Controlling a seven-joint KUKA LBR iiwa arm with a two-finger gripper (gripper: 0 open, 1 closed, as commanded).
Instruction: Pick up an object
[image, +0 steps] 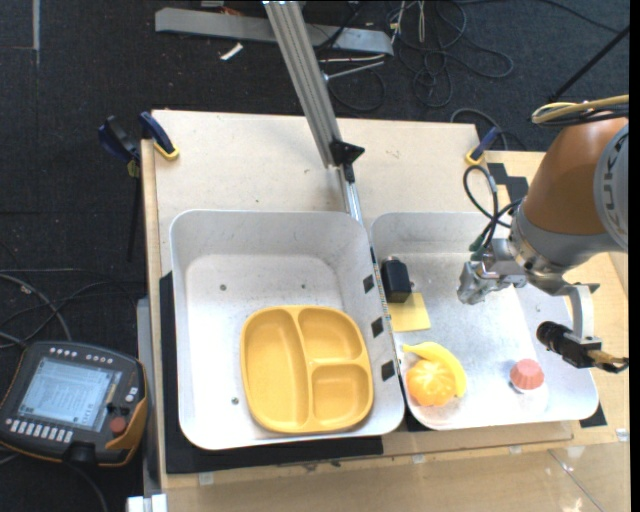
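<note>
A robotics laboratory or test cell is indicated. A grey industrial arm (585, 190) with an orange band is mounted to the right of its gripper (475, 285), with black cabling looped just behind it. A teach pendant (70, 400) with a lit screen is laid on the dark carpet, far to the left of the gripper and nearer the camera. The plywood bench (250, 160) is fixed by clamps (125, 140) at its far corners. An aluminium strut (310, 85) (apparently a sensor mast) is raised behind and to the left of the gripper. Loose cables (440, 60) are strewn on the floor beyond the bench.
</note>
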